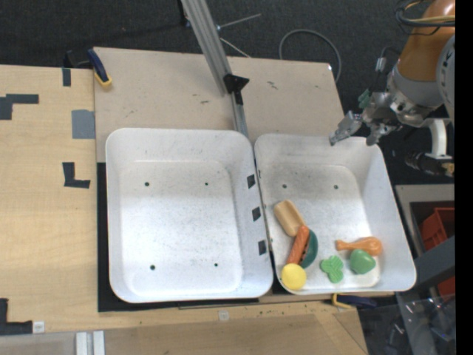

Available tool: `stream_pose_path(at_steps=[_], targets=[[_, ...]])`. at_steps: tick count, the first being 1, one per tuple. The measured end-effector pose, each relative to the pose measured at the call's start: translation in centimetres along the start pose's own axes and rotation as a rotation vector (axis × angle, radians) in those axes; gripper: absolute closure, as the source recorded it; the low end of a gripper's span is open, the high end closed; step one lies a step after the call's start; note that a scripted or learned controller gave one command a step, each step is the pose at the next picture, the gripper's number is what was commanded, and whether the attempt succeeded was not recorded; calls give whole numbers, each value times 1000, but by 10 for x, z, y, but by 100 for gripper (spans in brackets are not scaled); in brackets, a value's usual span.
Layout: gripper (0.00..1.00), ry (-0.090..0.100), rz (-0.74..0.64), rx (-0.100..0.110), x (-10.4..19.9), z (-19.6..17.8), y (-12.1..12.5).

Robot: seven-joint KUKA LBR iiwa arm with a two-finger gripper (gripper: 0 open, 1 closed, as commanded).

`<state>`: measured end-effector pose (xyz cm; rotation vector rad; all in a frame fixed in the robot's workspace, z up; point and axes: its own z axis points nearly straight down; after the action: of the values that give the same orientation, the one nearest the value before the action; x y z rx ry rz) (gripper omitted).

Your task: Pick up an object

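Below and left of the gripper point(355, 129) lie the toys, the bun point(288, 217) nearest. Whether it is apart or together, I cannot tell

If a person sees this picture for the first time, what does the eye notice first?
Probably the cluster of colourful toy foods in the near end of the right bin: a yellow lemon, an orange carrot and a green piece. Next, the arm's hand over that bin's far right corner.

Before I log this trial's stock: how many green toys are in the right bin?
3, all near the front of the right bin: a dark green piece under the orange carrot, a light green toy, and a green toy beside it. Others may be hidden.
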<state>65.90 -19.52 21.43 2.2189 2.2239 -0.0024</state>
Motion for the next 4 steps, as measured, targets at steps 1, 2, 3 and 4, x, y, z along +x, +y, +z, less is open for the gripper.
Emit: stream_pose_path(at_steps=[1, 2, 3, 4], targets=[[0, 0, 0, 1, 0, 0, 0], [0, 1, 0, 5, 7, 49, 6], [0, 1, 0, 5, 11, 94, 2], [0, 0, -1, 3, 12, 128, 2]])
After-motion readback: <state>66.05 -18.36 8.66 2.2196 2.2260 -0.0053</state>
